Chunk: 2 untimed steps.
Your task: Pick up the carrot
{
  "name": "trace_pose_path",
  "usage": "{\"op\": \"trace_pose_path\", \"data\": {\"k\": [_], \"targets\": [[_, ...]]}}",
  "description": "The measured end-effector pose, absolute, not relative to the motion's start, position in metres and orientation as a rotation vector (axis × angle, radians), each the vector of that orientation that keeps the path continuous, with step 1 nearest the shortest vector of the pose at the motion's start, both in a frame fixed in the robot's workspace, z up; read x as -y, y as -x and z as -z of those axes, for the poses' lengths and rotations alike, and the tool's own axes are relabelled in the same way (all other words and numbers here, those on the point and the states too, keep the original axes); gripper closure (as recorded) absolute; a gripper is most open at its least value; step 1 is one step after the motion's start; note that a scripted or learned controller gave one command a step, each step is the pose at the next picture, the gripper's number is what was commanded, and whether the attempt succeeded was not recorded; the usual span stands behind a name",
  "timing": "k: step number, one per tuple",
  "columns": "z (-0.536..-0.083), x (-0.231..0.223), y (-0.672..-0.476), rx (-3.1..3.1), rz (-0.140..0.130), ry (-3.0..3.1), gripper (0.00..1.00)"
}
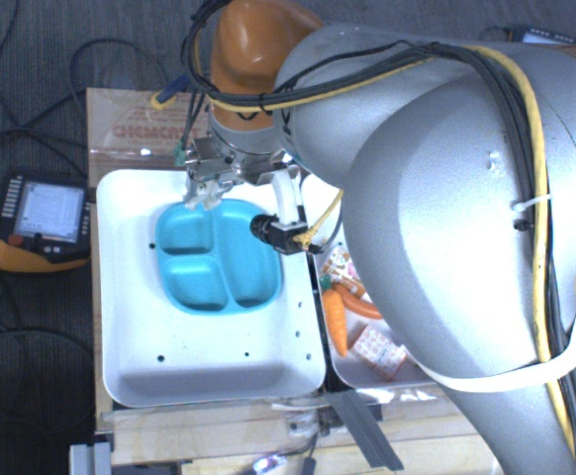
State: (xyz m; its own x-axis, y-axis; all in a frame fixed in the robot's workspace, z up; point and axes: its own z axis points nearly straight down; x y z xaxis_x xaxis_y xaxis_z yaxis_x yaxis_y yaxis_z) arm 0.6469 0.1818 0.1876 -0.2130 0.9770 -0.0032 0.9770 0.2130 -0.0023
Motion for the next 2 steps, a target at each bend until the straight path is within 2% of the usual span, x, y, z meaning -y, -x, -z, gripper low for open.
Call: {"op": "trace_pose_path", "data": {"k": [1,2], "targets": [[-0.215,-0.183,-0.626,-1.93,0.009,-2.477,1.0],[-0.212,-0.228,-0.636,-1.787,0.01,-2.582,1.0]]}}
